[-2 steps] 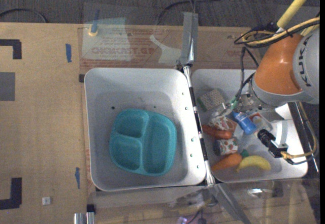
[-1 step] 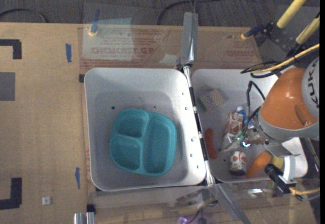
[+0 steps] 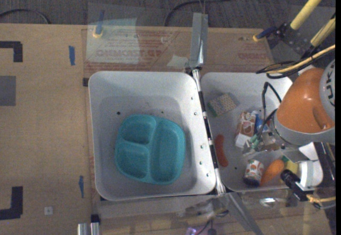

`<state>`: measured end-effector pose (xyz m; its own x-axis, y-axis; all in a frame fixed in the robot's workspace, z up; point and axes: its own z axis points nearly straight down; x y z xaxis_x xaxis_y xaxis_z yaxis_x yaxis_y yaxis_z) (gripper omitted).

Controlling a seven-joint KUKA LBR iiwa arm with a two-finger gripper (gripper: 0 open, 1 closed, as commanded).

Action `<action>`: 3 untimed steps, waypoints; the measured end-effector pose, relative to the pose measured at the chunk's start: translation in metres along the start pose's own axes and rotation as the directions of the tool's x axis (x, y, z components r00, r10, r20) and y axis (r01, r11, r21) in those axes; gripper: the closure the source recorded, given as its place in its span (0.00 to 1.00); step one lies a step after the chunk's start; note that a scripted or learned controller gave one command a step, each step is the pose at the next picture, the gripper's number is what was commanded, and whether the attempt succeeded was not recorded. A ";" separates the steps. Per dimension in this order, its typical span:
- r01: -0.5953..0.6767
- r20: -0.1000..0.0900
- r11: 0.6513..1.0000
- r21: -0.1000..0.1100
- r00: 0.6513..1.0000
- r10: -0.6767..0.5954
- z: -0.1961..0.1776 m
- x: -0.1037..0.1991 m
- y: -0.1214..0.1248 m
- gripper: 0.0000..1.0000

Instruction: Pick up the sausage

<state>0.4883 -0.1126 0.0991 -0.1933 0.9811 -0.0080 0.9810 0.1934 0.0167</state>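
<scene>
1. Nearest in the right shallow white bin: a small red-and-white can and an orange carrot-shaped toy, side by side at the near wall.
2. The reddish-brown slim sausage lies flat just beside that bin's left wall, its long axis running near to far, apart from the can.
3. Likely light, smooth and a bit slippery. It may roll. Best gripped across the middle, though the wall crowds one side.
4. The hand is over the bin's middle, right of the sausage. Can't tell if it's wide or narrow.
5. The left shallow white bin holds a teal divided plastic plate.
6. Farther back in the right bin: a red-and-white packet, then a tan checked block.
</scene>
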 end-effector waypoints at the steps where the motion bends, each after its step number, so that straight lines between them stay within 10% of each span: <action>1: 0.012 -0.007 1.000 0.015 1.000 -0.012 0.001 -0.029 -0.015 1.00; 2: -0.426 0.000 0.904 0.019 0.905 0.426 -0.105 0.039 0.001 1.00; 3: -0.853 0.013 0.521 0.021 0.521 0.853 -0.051 -0.011 -0.011 1.00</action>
<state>0.4786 -0.1255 0.1504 0.7365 0.6765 -0.0026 0.6765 -0.7365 -0.0054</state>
